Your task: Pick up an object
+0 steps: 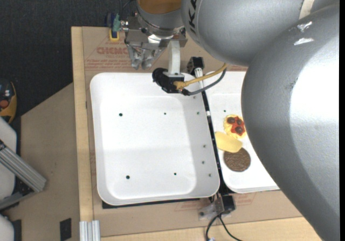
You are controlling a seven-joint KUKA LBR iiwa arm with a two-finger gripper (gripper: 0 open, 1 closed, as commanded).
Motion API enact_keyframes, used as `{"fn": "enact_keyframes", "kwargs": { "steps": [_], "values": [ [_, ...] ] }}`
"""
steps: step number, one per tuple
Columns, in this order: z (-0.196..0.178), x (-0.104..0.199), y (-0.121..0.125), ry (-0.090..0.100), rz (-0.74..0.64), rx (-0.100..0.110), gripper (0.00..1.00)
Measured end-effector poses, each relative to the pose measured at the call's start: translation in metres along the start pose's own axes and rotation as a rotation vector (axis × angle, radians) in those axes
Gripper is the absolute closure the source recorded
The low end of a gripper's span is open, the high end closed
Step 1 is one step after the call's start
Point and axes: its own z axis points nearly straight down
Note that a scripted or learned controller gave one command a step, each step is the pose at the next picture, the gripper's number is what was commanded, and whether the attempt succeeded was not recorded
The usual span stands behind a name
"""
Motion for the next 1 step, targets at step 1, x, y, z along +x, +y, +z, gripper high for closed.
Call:
{"fn": "enact_keyframes", "kwargs": {
  "steps": [1],
  "values": [
    [-0.0314, 0.0005, 0.0045, 0.004, -0.001, -0.011, 1.0]
  ]
}}
